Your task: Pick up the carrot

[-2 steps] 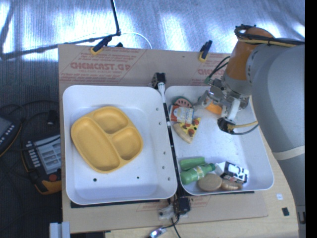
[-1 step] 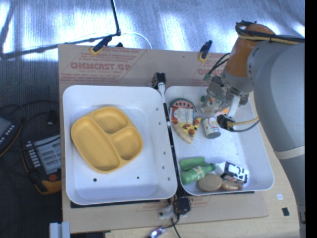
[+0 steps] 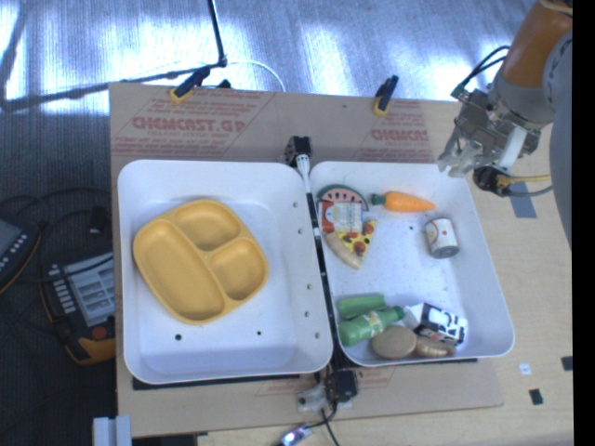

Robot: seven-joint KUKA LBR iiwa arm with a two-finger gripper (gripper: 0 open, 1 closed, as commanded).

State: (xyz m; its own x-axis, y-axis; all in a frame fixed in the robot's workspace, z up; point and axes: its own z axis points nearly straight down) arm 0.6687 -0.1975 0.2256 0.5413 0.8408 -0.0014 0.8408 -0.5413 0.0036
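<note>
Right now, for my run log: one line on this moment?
carrot: right bin, far end, untouched | gripper: over far right rim, holding nothing | pick: not begun

The brown board under the bins reads, apparently, "CHEMCAST GP" in red.

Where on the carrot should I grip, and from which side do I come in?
Likely best: grip the carrot across its orange middle, coming straight down. It lies flat near the right bin's far wall, green top toward the pizza slice, tip toward the can. Set the fingers across its long axis; both long sides have bare floor. The gripper hovers over the bin's far right corner.
</note>
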